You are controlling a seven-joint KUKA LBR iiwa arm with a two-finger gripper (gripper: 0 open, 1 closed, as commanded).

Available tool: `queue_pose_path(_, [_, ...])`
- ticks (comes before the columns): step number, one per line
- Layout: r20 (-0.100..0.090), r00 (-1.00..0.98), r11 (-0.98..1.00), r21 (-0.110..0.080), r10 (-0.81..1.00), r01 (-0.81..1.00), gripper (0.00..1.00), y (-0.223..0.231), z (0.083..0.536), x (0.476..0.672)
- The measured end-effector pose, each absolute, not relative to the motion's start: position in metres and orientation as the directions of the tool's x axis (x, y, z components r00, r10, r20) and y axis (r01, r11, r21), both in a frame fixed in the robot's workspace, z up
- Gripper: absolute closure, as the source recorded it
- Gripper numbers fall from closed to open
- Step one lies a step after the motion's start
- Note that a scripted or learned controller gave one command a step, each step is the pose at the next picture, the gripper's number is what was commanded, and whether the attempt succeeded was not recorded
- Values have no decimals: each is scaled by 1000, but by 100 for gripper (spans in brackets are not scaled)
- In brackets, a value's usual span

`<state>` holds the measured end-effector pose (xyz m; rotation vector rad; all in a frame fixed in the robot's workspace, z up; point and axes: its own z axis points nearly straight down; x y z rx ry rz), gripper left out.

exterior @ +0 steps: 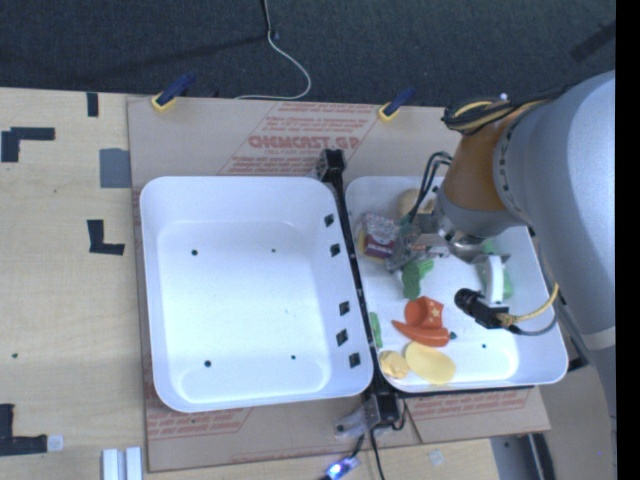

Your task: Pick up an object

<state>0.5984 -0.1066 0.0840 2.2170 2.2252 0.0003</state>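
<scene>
I hang over the right bin (530,368), my jaws (412,256) down among the clutter; whether they are parted or clenched I cannot tell. The green piece (412,280) just beneath looks light and slick, best pinched across its narrow sides. A red pepper (424,318) and yellow pieces (430,364) crowd close.

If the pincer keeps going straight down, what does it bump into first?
Probably the green toy lying just under the pincer in the right bin, though depth is hard to judge from above.
</scene>
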Motion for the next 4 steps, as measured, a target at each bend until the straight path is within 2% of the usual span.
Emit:
queue_pose_path(1, [0, -2, 2, 1, 1000, 1000, 0, -107, 85, 597])
queue_pose_path(2, [-2, -6, 6, 2, 1000, 1000, 0, -93, 85, 671])
queue_pose_path(3, [0, 1, -1, -5, 1000, 1000, 0, -94, 85, 590])
queue_pose_path(4, [0, 2, -2, -2, 1000, 1000, 0, -103, 85, 531])
